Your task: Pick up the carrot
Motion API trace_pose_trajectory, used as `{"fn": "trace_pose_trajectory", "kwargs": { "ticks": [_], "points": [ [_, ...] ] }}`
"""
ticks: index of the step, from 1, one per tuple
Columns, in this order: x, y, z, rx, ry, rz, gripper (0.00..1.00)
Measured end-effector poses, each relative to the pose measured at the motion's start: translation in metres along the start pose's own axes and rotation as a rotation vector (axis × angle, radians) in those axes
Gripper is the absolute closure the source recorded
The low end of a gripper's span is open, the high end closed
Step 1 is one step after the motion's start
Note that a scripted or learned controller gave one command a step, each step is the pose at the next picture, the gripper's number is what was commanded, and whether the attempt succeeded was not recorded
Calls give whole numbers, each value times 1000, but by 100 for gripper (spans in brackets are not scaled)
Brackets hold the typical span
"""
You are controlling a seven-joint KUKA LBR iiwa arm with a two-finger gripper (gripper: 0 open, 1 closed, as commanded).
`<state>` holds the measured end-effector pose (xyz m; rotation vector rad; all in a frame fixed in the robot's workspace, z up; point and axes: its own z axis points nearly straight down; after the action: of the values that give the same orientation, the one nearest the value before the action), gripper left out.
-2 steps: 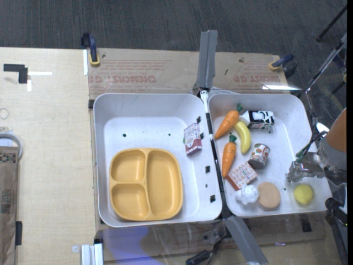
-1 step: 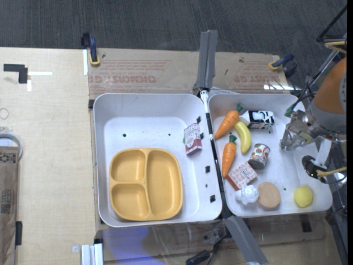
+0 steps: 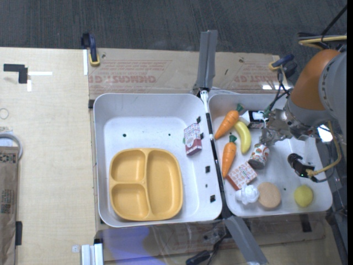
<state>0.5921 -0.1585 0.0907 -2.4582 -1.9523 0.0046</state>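
Nearest us in the right bin [image 3: 322,203] sit a tan disc [image 3: 269,195] and a lemon [image 3: 303,195]. Beyond them we see two carrots: one carrot [image 3: 228,157] beside the divider, a second carrot [image 3: 228,122] behind it, touching the banana [image 3: 243,136]. The gripper [image 3: 268,137] hovers over a small bottle [image 3: 259,155]; whether it grips we cannot tell. We judge it still approaching: next, shift left over a carrot.

Two orange green-topped carrots [image 3: 228,123] [image 3: 228,155] aslant at the right bin's left side, beside the banana [image 3: 243,136].
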Motion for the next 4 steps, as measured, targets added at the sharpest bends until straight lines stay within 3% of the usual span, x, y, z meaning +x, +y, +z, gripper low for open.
{"fn": "trace_pose_trajectory", "kwargs": {
  "ticks": [1,2,3,4],
  "points": [
    [58,-8,-1,0,0,-80,100],
    [82,-96,-100,-1,0,-158,100],
    [105,-142,-100,0,0,-520,100],
    [120,-146,-100,-1,0,-569,100]
  ]
}}
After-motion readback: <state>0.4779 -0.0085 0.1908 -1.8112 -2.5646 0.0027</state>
